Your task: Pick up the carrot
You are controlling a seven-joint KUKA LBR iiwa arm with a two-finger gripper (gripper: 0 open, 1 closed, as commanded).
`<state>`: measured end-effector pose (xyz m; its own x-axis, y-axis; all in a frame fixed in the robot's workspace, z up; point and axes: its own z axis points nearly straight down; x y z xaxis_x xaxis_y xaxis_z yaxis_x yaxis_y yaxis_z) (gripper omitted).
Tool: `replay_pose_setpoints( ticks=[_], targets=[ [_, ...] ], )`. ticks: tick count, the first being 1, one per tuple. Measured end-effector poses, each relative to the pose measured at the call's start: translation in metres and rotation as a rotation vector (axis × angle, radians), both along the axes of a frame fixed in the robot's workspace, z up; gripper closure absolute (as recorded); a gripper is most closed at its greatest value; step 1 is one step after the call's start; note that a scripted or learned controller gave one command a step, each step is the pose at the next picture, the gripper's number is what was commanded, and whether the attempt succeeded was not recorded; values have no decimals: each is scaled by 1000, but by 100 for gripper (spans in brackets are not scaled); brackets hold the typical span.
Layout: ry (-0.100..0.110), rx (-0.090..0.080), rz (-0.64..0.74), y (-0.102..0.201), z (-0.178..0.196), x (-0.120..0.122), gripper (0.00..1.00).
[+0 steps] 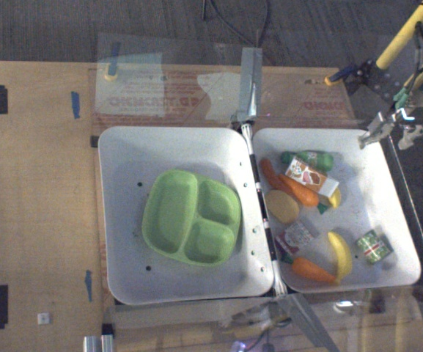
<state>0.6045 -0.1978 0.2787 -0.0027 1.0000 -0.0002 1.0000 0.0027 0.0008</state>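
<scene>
Gripper [396,120] at upper-right corner of right bin [397,210], over the rim, metal parts glinting; open or shut: can't tell, too small and cluttered.

Carrot [314,270] well apart from it, at front of right bin near the front wall. Orange, smooth, tapered, lying roughly flat, point toward the right, dark bit at its left end. Touching or just beside banana [340,254], which curves up along its right. Small pinkish packet [297,235] just behind its left end.

Second long orange piece [290,183] farther back, diagonal, partly under a printed carton [311,175]. Green bottle [310,158] on its side behind the carton. Tan rounded potato shape [283,206] by the centre divider. Small green can [373,246] tilted, w/ bare white floor around it toward the right wall.

Left bin [112,196]: glossy green divided plate [191,217], three compartments, white floor showing on all sides.

Both bins shallow, rounded corners, on brown table [35,211] w/ blue tape marks.
</scene>
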Motion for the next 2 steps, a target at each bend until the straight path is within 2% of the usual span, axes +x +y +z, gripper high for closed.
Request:
replay_pose_setpoints(
  ticks=[1,2],
  targets=[
    [0,0,47,31,-140,8,0],
    [-1,0,322,39,-102,-13,0]
  ],
)
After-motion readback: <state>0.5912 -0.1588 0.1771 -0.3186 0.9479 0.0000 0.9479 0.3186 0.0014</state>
